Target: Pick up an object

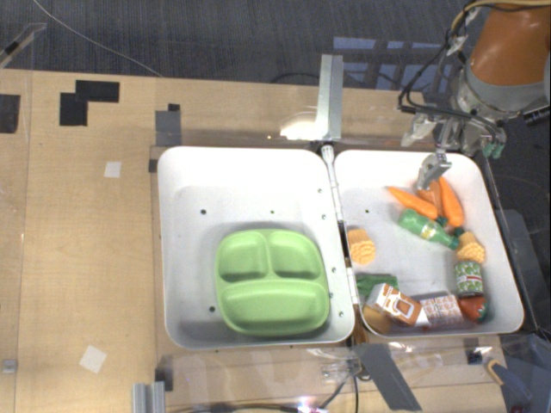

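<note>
One fixed camera, mounted above my desk, looks down at a slant. Mid distance: both white bins fit in frame side by side, dark floor along the top, my arm entering from the right.

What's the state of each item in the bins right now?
green divided tray: upright in left bin, compartments bare
two carrots: lying crossed in right bin
green bottle: on its side
can: on its side
orange carton: tipped over
gripper: low over the carrots
</note>
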